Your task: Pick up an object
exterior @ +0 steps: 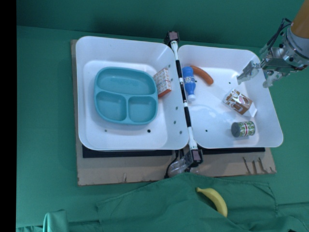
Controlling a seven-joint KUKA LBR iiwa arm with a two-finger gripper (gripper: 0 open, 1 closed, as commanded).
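The left shallow white bin (96,134) holds a teal 3-compartment plastic plate (126,95) with a small red-and-white carton (162,82) touching its 3 o'clock edge. The right shallow white bin (270,134) holds a blue-and-white bottle (188,82) at 9 o'clock, an orange sausage (203,74) just beside it at 11 o'clock, a brown-and-white carton (238,102) near centre lying tilted, and a small grey tin with a red-green label (243,128) on its side at 5 o'clock. The two-finger gripper (258,75) hovers at 1 o'clock, fingers spread apart, holding nothing. A yellow banana (214,199) lies on green cloth (159,209) outside.
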